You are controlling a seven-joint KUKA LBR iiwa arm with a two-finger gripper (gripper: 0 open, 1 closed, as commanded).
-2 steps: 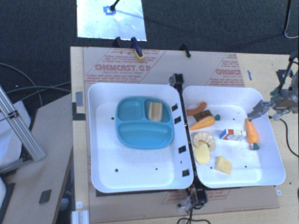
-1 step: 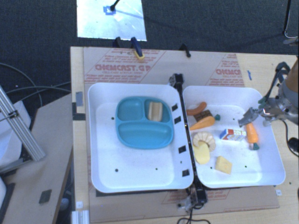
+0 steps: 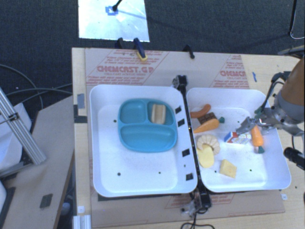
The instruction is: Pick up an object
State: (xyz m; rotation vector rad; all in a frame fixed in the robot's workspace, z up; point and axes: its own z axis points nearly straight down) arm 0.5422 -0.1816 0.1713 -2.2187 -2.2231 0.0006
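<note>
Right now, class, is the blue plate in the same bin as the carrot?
No: the blue plate lies in the left bin, while the carrot lies in the right bin.

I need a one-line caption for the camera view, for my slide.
Gripper low in the right bin among toy foods; blue plate lies in the left bin.

The table (image 3: 81, 128) carries a cardboard sheet (image 3: 167, 66) printed with red lettering. Two shallow white bins rest on the sheet: the left bin (image 3: 107, 175) and, touching it along a shared edge, the right bin (image 3: 267, 175). Beyond the left bin, clamps (image 3: 139, 49) grip the sheet's far edge.
</note>
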